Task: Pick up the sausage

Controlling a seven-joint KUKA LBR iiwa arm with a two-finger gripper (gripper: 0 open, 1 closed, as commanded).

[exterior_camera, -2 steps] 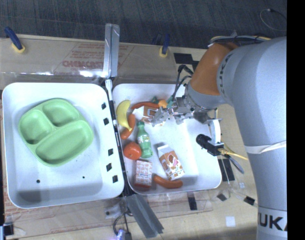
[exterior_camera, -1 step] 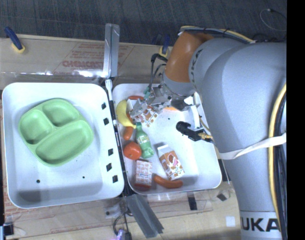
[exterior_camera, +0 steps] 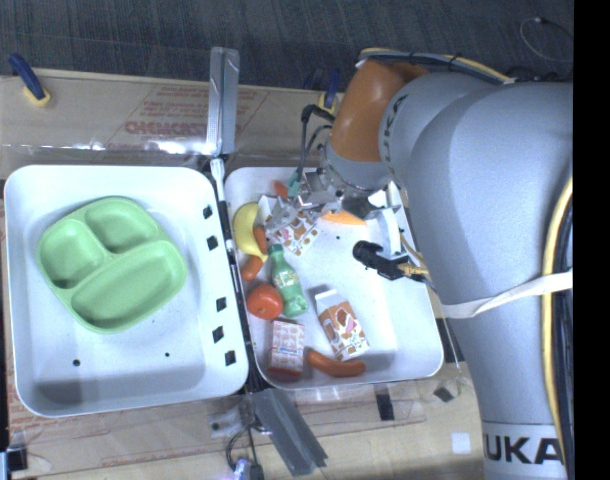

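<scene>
The grey arm with the orange band reaches in over the right-hand shallow white plastic bin (exterior_camera: 415,353), and its pincer (exterior_camera: 307,200) sits low at the far end of that bin, among crumpled patterned wrappers (exterior_camera: 290,230). Whether it is wide, narrow or closed on anything I cannot tell — the wrist and the clutter hide that part.

The task's thing, the slim reddish-orange sausage (exterior_camera: 336,366), lies flat along the near wall of the same bin, well apart from the pincer, at the opposite end of the bin from it. Between the two lie a green plastic bottle (exterior_camera: 286,283), a round red tomato (exterior_camera: 265,301) and a small printed carton (exterior_camera: 342,330); the carton's near end comes just beside the sausage, and a flat red-and-white packet (exterior_camera: 287,346) sits against the sausage's left end. A yellow banana (exterior_camera: 245,228) rests to the pincer's left, against the bin wall.

To do this step well, I judge the pincer should rise clear of the wrappers first, then travel over the bottle and carton rather than through them. It should come down on the sausage's middle, closing across its short width. The wall just behind leaves little room — so the descent wants to be straight down. The sausage looks smooth and round, so an off-centre grip may let it roll or pivot out.
</scene>
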